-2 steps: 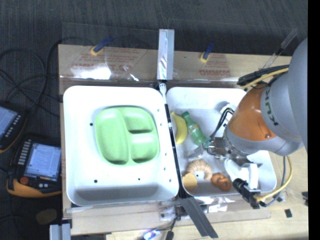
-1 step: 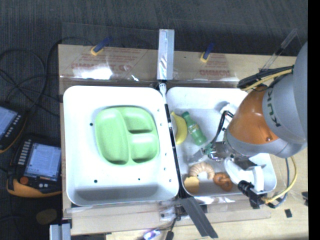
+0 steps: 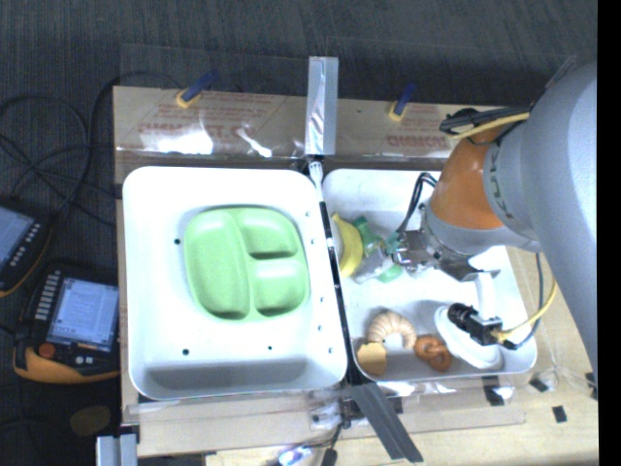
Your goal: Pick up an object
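In the right bin [image 3: 514, 357], the pincer [image 3: 393, 252] hangs low at the bin's left wall, beside a smooth yellow banana [image 3: 347, 244] and a green-and-clear plastic item [image 3: 374, 260]; whether it is spread or pinching, I cannot tell. Nearer the bin's front lie a ridged tan croissant [image 3: 390, 326] and a brown roll [image 3: 434, 350]. Left of it, the other bin [image 3: 146, 357] holds a glossy green divided plate [image 3: 247, 262]

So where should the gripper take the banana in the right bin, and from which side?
Probably across the middle of the banana, coming straight down from above. It lies lengthwise against the wall between the bins, so the fingers would have to close along that wall. Green items crowd its right side, and the gripper is already there.
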